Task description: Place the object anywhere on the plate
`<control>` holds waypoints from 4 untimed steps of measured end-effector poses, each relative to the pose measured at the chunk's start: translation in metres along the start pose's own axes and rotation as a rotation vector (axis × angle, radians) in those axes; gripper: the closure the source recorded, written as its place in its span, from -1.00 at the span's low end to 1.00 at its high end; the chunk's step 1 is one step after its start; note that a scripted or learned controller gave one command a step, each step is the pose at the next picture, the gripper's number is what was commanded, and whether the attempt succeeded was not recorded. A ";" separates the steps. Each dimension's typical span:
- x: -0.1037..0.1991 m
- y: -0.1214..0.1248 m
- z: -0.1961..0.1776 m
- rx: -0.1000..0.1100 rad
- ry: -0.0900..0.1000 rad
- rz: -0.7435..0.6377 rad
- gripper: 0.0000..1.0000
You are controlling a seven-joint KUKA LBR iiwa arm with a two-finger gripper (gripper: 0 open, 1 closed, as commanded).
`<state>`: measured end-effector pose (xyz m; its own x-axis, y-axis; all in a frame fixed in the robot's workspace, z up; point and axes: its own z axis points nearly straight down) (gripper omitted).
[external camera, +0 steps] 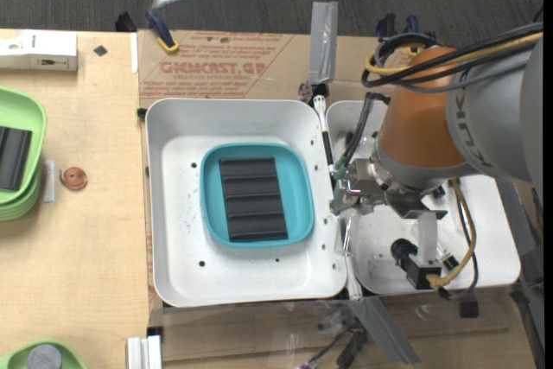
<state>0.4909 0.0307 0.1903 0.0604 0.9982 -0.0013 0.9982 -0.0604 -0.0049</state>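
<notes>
Now | left bin (173,268): teal plate (212,205) bearing black block (253,199) | end effector (347,191): state unclear

A thick, rounded grey robot arm (505,112) has a smooth matte shell. A broad orange band (415,121) wraps it above the wrist (glossy, domed, brighter on its far side). A bundle of black and yellow cables (458,56) runs along the arm's far edge and loops near the band. Left of the band is the silver metal gripper (347,203), angular and built of small plates.
</notes>
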 end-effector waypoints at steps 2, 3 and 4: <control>-0.054 0.020 -0.004 -0.002 -0.001 0.031 -1.00; -0.109 0.033 0.000 -0.003 0.000 -0.127 -1.00; -0.146 0.029 -0.186 -0.003 -0.001 -0.041 -1.00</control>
<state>0.5123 -0.1165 0.3760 0.0193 0.9998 -0.0024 0.9998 -0.0193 -0.0023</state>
